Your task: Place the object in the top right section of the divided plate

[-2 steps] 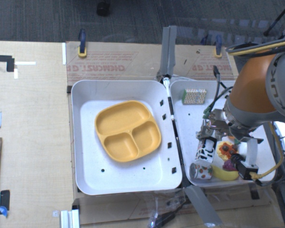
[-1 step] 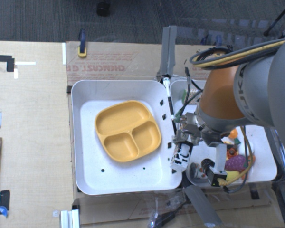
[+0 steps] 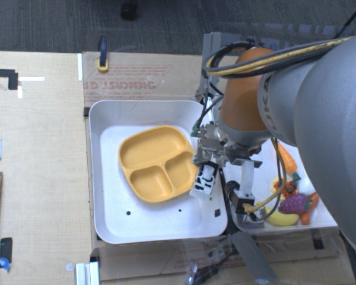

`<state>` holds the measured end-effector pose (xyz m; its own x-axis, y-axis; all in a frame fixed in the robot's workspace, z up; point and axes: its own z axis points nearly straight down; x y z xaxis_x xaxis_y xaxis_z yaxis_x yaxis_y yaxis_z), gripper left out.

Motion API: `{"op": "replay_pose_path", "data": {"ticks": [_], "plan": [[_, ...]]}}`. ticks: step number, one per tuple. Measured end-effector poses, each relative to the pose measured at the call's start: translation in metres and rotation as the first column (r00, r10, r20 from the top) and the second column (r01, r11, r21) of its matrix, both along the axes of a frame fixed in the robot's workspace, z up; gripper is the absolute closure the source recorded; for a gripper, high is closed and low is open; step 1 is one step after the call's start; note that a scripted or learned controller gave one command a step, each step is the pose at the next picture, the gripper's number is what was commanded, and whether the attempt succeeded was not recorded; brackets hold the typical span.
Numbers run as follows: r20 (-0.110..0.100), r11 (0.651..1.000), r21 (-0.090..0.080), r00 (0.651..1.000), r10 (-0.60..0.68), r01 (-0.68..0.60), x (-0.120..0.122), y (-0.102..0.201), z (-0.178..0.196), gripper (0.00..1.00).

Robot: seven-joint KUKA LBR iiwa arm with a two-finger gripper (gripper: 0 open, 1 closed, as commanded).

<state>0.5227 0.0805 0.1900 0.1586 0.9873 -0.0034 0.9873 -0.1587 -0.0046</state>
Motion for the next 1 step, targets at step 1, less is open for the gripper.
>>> {"op": "replay_pose_path", "data": {"ticks": [1], "plan": [[0.002, 1.0, 0.0, 1.0, -0.015, 0.015, -0.0099, -0.0666, 0.0838, 1.0]]}}
